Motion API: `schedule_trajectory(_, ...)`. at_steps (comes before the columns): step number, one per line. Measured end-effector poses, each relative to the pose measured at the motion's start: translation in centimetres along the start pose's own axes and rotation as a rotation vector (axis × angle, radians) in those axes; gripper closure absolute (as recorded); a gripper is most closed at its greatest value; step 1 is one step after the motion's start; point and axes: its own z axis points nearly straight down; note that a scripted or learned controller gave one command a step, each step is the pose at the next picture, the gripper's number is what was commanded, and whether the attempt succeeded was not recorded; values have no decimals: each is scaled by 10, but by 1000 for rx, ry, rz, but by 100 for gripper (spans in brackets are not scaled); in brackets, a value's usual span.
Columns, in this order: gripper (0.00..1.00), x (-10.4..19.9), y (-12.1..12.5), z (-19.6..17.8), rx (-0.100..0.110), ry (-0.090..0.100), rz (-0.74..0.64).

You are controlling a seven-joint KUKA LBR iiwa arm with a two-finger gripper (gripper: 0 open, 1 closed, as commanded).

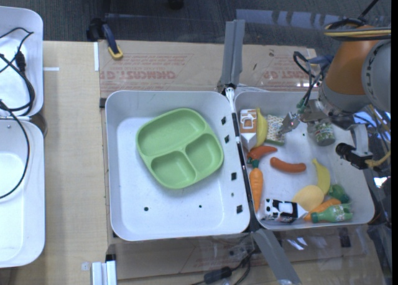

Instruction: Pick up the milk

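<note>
The milk [278, 210] is a small carton with black and white cow patches, lying on its side at the near left corner of the right bin [367, 198]. My gripper [288, 124] hangs over the far part of that bin, beside a banana [262, 127] and an orange-and-white carton [248, 122]. It is well away from the milk, toward the back. Nothing shows as held in it.
The right bin also holds a red pepper [261, 151], a sausage [288, 165], a carrot [255, 184], a second banana [322, 175], a green bottle [333, 215] and a jar [322, 133]. A green divided plate [180, 147] lies in the left bin [124, 215].
</note>
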Motion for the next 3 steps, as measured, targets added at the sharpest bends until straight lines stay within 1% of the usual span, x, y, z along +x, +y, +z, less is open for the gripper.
schedule_trajectory(1, 0, 5, -36, 0, -3, -1, 55)
schedule_trajectory(2, 0, 23, 0, 0, -2, -7, -94)
schedule_trajectory(3, 0, 24, -65, 0, 0, -4, -273)
